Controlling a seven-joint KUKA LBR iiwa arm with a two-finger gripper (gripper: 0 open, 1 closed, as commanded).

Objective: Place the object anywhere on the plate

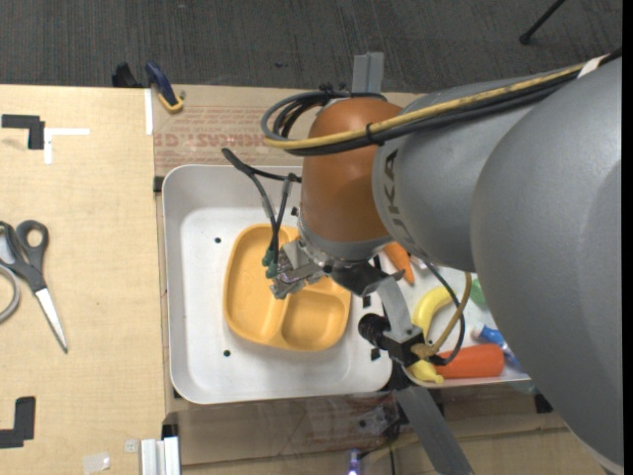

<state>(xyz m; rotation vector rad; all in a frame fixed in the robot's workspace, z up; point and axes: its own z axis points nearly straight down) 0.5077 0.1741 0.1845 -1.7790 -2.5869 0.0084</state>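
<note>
**A:** What do you see from the camera over the bench [79,265]?

**B:** I see the grey arm with the orange band [341,171] reaching in from the right. It covers much of the picture. Under it is the shallow white bin [193,295] on the left, and in this bin lies the yellow divided plastic plate [259,300]. The plate has two compartments; its long axis runs from upper left to lower right.

**A:** And the gripper?

**B:** The gripper [287,277] hangs over the middle of the plate, close to the ridge between the two compartments. From above, the wrist hides most of it. I cannot tell how far it is open, and I cannot tell if it has hold of anything. I also cannot say if it touches the plate or stays just above it.

**A:** Where is the object for the task?

**B:** I cannot say surely which one it is. In the other bin, on the right, I see a yellow banana-shaped toy [432,305], curved, with its long axis about upright in the picture. Below it is an orange carrot-shaped toy [473,362], lying about left to right. Both are well apart from the plate and partly hidden by the arm.

**A:** Something else on the bench?

**B:** Grey-handled scissors [35,270] lie at the far left, with the blades pointing down and right.
</note>
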